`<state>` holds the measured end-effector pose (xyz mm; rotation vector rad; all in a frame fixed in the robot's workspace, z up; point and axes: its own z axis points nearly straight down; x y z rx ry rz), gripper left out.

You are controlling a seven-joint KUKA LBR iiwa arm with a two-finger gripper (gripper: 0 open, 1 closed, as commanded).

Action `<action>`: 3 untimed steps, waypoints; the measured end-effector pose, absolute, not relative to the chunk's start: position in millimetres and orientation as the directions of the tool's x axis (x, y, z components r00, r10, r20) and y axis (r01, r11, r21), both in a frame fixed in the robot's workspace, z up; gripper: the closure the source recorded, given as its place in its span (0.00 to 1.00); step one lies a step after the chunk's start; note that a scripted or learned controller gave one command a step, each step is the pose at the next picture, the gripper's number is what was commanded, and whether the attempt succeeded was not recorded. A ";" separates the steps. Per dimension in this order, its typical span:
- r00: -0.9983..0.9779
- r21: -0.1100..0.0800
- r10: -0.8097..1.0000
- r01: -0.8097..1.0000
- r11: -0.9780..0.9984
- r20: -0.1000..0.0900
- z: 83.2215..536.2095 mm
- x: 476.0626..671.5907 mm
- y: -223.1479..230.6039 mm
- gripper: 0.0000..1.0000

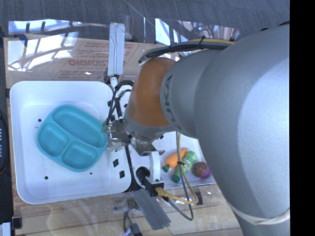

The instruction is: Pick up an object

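Grey arm [236, 107] enters from 3 o'clock and fills most of the right half of the view; its orange band [147, 95] sits near frame centre.

Below the band, the wrist hardware and the gripper [114, 134] lie over the seam between the two bins, black cables [117, 102] looping along it. Whether the pincer is spread or pressed together cannot be told from this angle: the wrist body covers it. Nothing can be seen pinched in it.

Left bin [29, 181], white and shallow, takes up the 9 o'clock side. In it lies a blue divided plate [71, 137] with three compartments, flat on the floor. The plate's right edge is just beside the gripper, at about 9 o'clock from it; contact cannot be judged.

Right bin [209, 180] is mostly hidden under the arm. A bare strip shows at about 5 o'clock from frame centre. There, a small cluster of toy foods: an orange carrot-like piece [175, 160], a green piece [188, 159] touching it, and a dark reddish round piece [201, 169] just beside them. This cluster lies at about 4 o'clock from the gripper, near but clearly apart from it.

A yellow cable [182, 173] runs down across the cluster towards the 6 o'clock edge. A cardboard sheet [83, 60] with red print lies behind the bins at 11 o'clock.
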<state>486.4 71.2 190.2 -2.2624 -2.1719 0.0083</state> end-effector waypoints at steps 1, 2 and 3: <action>0.381 -0.004 0.924 0.924 -0.381 -0.002 190.3 520.8 92.4 1.00; 0.379 -0.006 0.925 0.925 -0.379 -0.003 176.0 578.5 168.7 1.00; -0.137 -0.003 0.991 0.991 0.137 -0.001 152.4 643.9 165.6 1.00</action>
